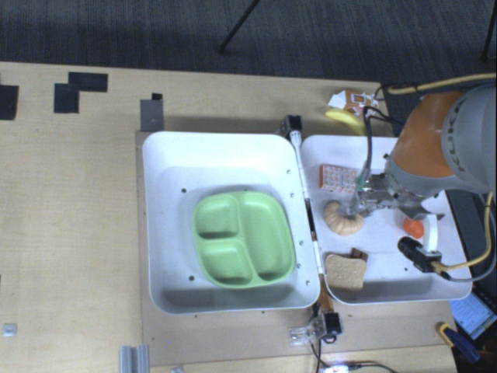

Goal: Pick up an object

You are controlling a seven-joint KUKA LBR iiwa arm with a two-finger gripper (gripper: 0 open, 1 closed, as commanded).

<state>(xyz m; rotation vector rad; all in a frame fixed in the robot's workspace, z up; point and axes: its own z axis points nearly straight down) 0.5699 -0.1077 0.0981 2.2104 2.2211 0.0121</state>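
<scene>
The right white bin [388, 286] holds several things. A tan, ribbed pastry-like object [342, 221] lies near its left wall. Behind it sits a white box with a red checked pattern [337, 177]. A slice of brown bread [346, 270] rests at the front left, with a small dark piece at its top edge. A small orange object [413, 227] lies toward the right. My gripper [360, 205] hangs low just over the right edge of the tan object, below the grey wrist and orange band. Whether it touches the object is hidden.
The left white bin [167, 208] holds a green divided plate [242, 238]. A yellow banana-like item [345, 116] and a small printed packet [353, 99] lie on the bench behind the right bin. A ridge separates the two bins.
</scene>
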